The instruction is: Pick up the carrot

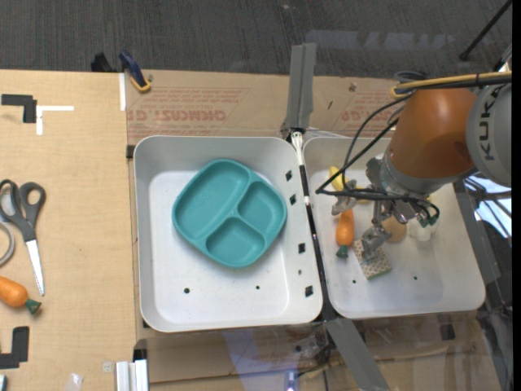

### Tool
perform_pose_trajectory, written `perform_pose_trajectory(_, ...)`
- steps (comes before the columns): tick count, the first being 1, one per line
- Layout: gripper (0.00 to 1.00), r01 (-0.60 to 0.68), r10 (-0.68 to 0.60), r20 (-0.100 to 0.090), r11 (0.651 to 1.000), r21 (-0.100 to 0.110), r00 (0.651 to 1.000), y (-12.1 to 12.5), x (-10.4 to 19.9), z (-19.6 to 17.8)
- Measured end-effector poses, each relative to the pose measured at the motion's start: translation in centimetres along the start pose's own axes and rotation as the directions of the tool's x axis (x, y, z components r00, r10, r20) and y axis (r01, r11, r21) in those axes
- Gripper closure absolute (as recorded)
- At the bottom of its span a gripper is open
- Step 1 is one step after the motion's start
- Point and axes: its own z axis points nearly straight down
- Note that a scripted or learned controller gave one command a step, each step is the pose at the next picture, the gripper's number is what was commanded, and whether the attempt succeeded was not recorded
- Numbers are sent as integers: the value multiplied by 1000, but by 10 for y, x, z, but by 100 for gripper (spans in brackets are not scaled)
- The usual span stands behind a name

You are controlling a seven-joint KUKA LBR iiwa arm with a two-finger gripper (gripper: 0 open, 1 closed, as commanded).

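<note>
the grey arm with its orange band (431, 137) reaches in from three o'clock over the right shallow white bin (407, 300). its two-finger gripper (376, 239) hangs low in that bin, just above a small checkered sponge-like pad (374, 263); whether the jaws are released or clenched cannot be told. the small orange carrot with a green tip (345, 230) lies just beside the gripper at its nine o'clock, near the bin's left wall, not between the fingers. a yellow object (335, 177) sits at the carrot's twelve o'clock. the left white bin (155, 300) holds a teal three-compartment plastic plate (229, 212). on the bench at nine o'clock lie grey-handled scissors (24, 222) and a second orange carrot (15, 293).
</note>
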Motion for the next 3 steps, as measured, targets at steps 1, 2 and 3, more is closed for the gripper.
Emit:
perform_pose_trajectory(1,100,-1,1,8,1000,3,1000,-1,-2,-11)
perform_pose_trajectory(2,0,-1,1,8,1000,3,1000,0,-2,-11)
perform_pose_trajectory(3,0,-107,107,-4,994,-3,994,7,21,4)
